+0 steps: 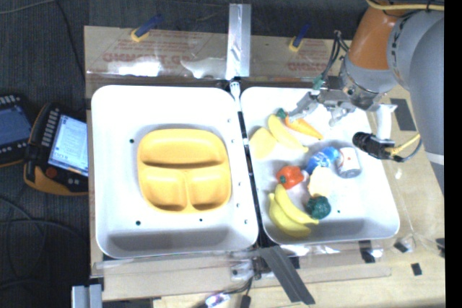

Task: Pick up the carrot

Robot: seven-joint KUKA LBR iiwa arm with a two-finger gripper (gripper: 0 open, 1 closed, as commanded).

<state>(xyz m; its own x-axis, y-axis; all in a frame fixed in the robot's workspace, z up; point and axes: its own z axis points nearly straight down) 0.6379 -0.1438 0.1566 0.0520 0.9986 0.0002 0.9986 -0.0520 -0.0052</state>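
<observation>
Gripper fingers spread, holding nothing, just over carrot in right bin, banana touching carrot's left, tomato and can nearby

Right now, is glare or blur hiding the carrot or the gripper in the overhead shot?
Camera view: lighting is even and the white right bin shows no harsh glare; the carrot reads clearly as orange beside a banana. The gripper at the bin's far edge is small and slightly soft, so its fingers are hard to make out. Shadows are faint.
</observation>
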